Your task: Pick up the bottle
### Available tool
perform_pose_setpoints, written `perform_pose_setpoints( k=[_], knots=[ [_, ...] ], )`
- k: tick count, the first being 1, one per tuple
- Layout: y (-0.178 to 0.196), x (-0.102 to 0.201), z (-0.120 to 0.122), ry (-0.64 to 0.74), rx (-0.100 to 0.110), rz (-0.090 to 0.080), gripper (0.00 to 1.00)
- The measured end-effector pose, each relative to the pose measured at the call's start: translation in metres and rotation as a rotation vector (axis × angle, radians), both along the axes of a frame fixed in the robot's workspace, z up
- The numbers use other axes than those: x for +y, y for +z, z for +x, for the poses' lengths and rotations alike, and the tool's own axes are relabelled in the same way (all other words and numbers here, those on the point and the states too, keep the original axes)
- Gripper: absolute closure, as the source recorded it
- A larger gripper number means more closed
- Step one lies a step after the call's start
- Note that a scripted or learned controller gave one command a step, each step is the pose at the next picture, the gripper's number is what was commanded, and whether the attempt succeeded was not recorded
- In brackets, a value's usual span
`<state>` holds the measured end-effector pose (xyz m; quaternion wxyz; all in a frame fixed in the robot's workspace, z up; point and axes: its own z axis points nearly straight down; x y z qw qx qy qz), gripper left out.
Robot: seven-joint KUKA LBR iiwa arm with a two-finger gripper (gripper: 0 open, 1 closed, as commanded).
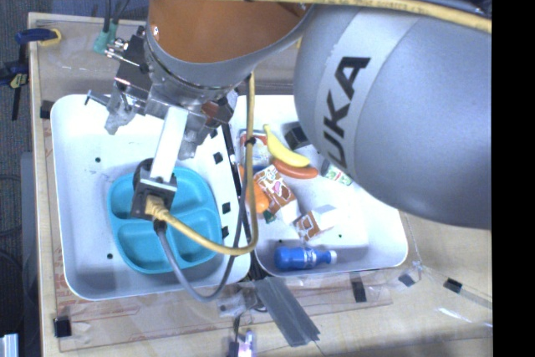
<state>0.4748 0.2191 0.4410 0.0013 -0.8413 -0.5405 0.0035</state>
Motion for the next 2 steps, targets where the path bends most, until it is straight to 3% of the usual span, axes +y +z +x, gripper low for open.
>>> perform_pose_setpoints(
  k=[1, 2],
  knots=[
    [-0.1552, -0.0015, 0.0007, 0.252, -0.001, 0.000, 0.00],
    [-0.1454, -0.0008, 0.0008, 0.258, 0.000, -0.001, 1.00]
  ],
)
